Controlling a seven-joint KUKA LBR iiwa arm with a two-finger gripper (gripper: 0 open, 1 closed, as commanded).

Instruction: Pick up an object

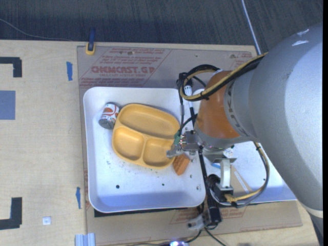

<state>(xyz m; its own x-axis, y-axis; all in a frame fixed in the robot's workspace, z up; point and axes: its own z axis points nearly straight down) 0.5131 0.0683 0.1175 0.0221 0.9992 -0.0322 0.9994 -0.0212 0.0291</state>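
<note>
A yellow divided plate (142,135) lies in the left white bin (102,188), tilted a little. At its upper left a small red and white can (108,115) lies on its side against the plate's rim. An orange block (180,164) sits at the plate's lower right edge. The gripper (183,148) hangs over the bin's right side, right above the orange block and the plate's right rim. The arm's wrist hides the fingers.
The grey arm with its orange band (218,114) covers most of the right bin (266,188). Cables (225,188) loop beside the wrist. Brown cardboard (128,68) lies under the bins. The wooden bench (36,137) spreads to the left.
</note>
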